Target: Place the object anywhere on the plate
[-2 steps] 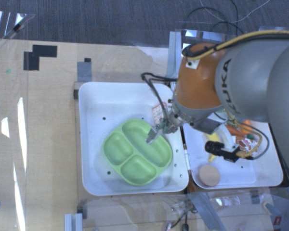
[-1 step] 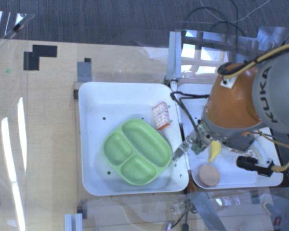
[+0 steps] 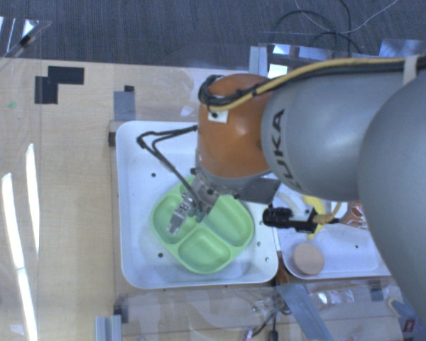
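Observation:
A light green plate (image 3: 224,236) with three compartments lies in the left white bin (image 3: 131,190). My gripper (image 3: 181,215) hangs low over the plate's upper-left compartment, under the orange wrist band. I see nothing clearly held in it. In the right bin (image 3: 355,265) lies a round tan object (image 3: 309,259) near the front left corner. Much of that bin is hidden by the arm.
Bits of a yellow thing (image 3: 314,206) and an orange-brown thing (image 3: 353,215) show in the right bin beneath the arm. A black cable (image 3: 156,148) loops over the left bin's back part. The wooden bench (image 3: 57,212) spreads to the left.

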{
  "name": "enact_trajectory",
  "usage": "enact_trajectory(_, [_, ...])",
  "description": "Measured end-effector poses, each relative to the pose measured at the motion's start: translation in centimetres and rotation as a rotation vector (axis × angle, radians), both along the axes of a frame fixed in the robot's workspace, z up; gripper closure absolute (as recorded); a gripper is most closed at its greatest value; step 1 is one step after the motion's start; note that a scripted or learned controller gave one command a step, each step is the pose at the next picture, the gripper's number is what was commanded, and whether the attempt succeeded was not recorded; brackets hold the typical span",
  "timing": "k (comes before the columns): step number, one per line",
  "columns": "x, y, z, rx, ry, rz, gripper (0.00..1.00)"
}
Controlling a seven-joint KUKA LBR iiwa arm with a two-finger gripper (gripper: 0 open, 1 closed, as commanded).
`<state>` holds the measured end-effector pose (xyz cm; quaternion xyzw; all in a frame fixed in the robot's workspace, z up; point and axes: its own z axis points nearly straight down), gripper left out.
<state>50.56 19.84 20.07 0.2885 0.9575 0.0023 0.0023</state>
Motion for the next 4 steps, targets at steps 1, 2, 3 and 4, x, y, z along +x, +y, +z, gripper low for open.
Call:
enact_trajectory(1, [0.2, 0.0, 1.1, 0.003, -0.006, -0.002, 1.00])
enact_trajectory(2, [-1.8, 3.8, 0.0, 0.000, 0.001, 0.069, 1.00])
enact_trajectory(3, [-1.7, 3.8, 2.0, -0.003, -0.006, 0.764, 1.00])
enact_trajectory(4, [-1.5, 3.9, 3.2, 0.000, -0.016, 0.763, 1.00])
